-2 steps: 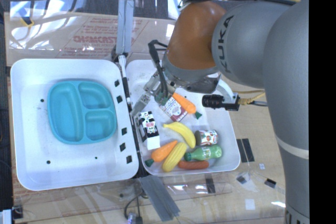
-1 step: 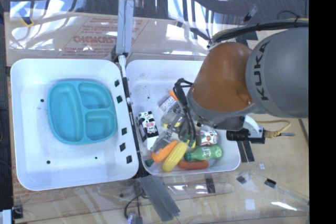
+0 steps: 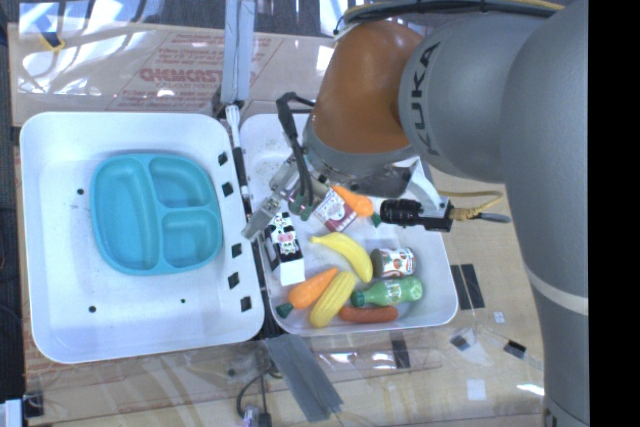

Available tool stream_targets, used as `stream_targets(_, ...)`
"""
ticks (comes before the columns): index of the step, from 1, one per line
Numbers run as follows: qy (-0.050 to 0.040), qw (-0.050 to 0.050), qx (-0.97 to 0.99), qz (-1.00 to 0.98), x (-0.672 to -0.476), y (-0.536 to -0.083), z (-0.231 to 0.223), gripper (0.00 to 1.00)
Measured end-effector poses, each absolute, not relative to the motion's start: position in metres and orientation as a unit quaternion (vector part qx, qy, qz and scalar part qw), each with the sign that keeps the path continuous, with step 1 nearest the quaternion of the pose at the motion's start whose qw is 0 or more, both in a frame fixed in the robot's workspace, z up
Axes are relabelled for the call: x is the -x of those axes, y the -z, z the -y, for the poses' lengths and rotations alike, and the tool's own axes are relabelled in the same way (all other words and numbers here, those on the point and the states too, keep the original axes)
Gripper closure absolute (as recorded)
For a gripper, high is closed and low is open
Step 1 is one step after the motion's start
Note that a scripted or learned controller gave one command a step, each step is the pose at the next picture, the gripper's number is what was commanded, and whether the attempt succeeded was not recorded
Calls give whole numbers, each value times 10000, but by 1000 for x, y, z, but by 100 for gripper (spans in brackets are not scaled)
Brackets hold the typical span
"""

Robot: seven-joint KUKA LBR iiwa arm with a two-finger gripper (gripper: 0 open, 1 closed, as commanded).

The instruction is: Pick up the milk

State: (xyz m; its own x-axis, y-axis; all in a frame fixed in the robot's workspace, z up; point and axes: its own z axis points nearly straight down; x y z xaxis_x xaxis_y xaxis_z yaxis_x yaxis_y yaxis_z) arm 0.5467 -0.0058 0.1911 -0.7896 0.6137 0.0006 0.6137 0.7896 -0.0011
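Note:
The milk point(image 3: 288, 253) is a small white carton with black cow patches. It stands near the left wall of the right bin point(image 3: 440, 310). My gripper point(image 3: 281, 212) hangs right over the carton's top, at the end of the big grey and orange arm. Its two fingers look spread, one finger point(image 3: 261, 218) to the left of the carton's top and the other to the right. The gripper is open and the carton rests on the bin floor.
Packed close to the milk are a banana point(image 3: 345, 253), a carrot point(image 3: 312, 286), a yellow corn cob point(image 3: 333, 298), a green bottle point(image 3: 390, 293), a can point(image 3: 397, 262) and a red-labelled bottle point(image 3: 331, 209). The left bin point(image 3: 50, 315) holds a blue divided tray point(image 3: 158, 212).

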Motion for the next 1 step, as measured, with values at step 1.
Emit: stream_targets(1, -3, -4, 3800, 9250, -605, -192, 21, 0)
